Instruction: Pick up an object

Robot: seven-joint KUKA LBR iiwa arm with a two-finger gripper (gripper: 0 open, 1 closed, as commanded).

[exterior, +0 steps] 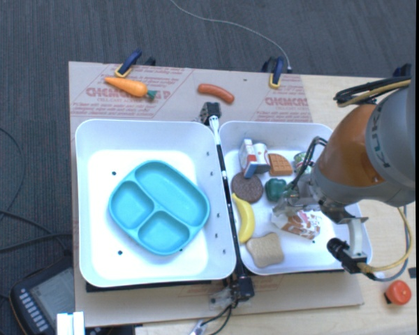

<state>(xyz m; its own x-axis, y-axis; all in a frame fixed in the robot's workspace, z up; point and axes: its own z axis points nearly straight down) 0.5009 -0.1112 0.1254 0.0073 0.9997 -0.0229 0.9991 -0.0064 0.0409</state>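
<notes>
I see the arm (366,155) reaching over the right bin (324,132), its orange band sitting above the wrist, and the tool (291,199) low in the middle of that bin. I cannot tell how the tool stands, wide or narrow, because the wrist covers it from above. Taking the right bin as my landmark: against its left wall lies a banana (246,218), with a dark brown round cookie (247,186) just above it and a slice of bread (266,250) at the bin's near left corner. Toward the far side of the bin I see a small red and white carton (252,157) and beside it a tan waffle-like piece (280,164). A dark green object (275,188) rests just left of the tool, and a crumpled wrapper-like item (302,223) lies right beneath it, touching or nearly so; I cannot say which. Left of the right bin stands the second bin (86,187), carrying a blue divided plate (159,206). Beyond both bins, on the table's board (181,93), lie a toy carrot (128,87) and a sausage (216,93).
</notes>
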